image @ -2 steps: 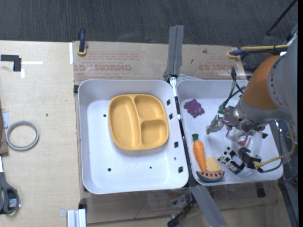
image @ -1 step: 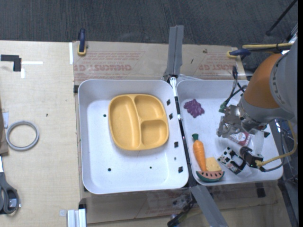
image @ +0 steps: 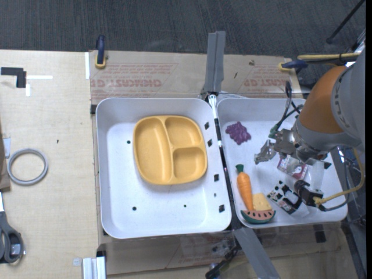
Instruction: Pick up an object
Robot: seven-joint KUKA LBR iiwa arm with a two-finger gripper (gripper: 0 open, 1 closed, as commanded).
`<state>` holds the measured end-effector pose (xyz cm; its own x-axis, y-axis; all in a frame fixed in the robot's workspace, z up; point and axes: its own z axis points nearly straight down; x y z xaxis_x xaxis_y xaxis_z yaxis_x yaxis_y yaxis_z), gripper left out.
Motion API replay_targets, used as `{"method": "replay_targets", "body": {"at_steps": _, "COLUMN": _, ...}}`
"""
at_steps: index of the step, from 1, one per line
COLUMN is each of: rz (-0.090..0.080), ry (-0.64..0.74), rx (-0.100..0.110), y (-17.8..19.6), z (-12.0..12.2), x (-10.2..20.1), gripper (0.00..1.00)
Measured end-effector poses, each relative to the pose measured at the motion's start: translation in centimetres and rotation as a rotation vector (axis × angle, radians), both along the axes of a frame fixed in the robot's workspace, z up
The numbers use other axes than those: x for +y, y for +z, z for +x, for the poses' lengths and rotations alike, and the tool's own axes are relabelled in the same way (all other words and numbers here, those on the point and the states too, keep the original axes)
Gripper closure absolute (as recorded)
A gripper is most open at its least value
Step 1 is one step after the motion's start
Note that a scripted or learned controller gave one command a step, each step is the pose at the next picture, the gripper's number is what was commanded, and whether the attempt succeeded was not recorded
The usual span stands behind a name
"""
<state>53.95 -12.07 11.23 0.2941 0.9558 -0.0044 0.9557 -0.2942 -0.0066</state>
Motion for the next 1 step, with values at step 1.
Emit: {"method": "replay_targets", "body": {"at_steps": 1, "rz": 0.002, "ry": 0.158, "rx": -0.005, "y": 6.90, "z": -0.96, "x": -6.56, "gripper": 0.00}}
